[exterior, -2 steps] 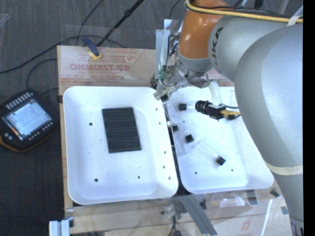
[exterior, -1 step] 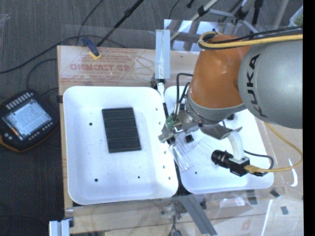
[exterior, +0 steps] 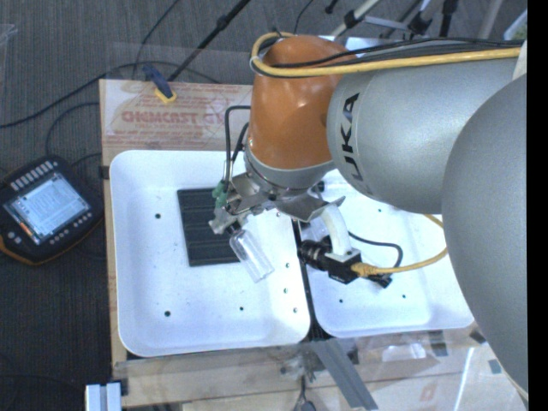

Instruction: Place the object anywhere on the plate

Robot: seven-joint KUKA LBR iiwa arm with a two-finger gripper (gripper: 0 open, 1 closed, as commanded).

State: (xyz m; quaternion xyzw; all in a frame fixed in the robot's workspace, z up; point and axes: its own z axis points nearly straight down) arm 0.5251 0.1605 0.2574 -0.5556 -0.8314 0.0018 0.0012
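Wrist and gripper (exterior: 244, 234) are hanging over the left bin (exterior: 145, 315), right above the dark ribbed plate (exterior: 201, 225) lying flat on its floor, which I'm reading as lining up for a drop. I'm seeing translucent fingers (exterior: 253, 255) angled down past the plate's right edge, but I cannot tell whether they are apart or together, nor make out the object between them. On the grey arm (exterior: 411, 135) I'm reading "UKA", part of KUKA. Faded red lettering on the wooden board (exterior: 163, 118) behind the bins is too blurred for me to read.

Arm (exterior: 411, 110) hides right bin's (exterior: 402, 306) far part, plate's (exterior: 201, 229) right edge.
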